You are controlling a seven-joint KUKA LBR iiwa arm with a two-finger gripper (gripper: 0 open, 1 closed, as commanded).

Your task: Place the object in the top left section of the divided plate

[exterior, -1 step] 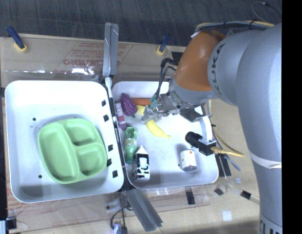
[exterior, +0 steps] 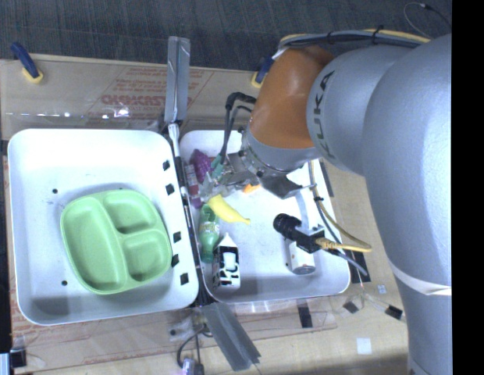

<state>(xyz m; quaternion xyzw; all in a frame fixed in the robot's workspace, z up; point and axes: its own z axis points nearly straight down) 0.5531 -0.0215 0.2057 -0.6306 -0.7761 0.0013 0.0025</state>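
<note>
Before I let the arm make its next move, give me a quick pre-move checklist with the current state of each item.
1. Green divided plate sits flat in the left white bin: ok.
2. All plate sections free of objects, including the target section: ok.
3. Gripper is over the right white bin, near the yellow banana-shaped toy and purple object: ok.
4. An object is held between the fingers: cannot tell.
5. Black-and-white carton and green object lie against the right bin's left wall, possibly in the transfer path: cannot tell.
</note>
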